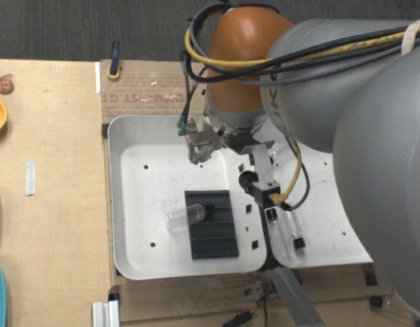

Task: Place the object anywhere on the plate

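A black ridged rectangular plate point(213, 227) lies in the lower middle of the left white bin point(138, 182). A small clear plastic cup-like object point(185, 216) lies on its side at the plate's upper left edge, its right end overlapping the plate. My gripper point(198, 150) hangs over the bin's back part, above and apart from both the plate and the clear object. The orange band and grey arm cover the area behind it.
The right bin point(319, 247) holds a clear tube with a black end point(292, 236) near the divider. Cables point(264, 186) hang from the wrist over the divider. A wooden bench point(46, 182) with small items lies left; a blue clamp point(114, 58) sits behind.
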Robot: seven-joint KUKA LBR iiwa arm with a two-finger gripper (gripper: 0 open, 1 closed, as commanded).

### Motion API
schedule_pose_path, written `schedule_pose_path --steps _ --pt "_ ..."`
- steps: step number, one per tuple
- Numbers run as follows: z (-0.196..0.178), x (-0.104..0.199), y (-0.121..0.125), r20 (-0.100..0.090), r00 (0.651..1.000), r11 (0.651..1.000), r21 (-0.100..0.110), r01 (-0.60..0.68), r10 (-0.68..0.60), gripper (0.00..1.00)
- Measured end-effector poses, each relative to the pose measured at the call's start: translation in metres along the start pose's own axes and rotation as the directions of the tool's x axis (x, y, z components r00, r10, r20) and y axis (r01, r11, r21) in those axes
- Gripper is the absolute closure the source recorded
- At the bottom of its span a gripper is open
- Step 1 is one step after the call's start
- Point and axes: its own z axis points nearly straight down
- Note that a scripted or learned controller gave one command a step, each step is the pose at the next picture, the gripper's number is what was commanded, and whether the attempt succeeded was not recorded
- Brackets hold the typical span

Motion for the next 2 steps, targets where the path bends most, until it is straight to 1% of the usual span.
schedule_pose_path --steps 1,2 --pt "-0.037 0.044 -0.020 -0.003 0.997 0.997 -0.003 -0.083 0.083 1.00" --pt "0.008 0.058 -0.061 -0.003 1.000 1.000 -0.002 -0.026 0.026 1.00"
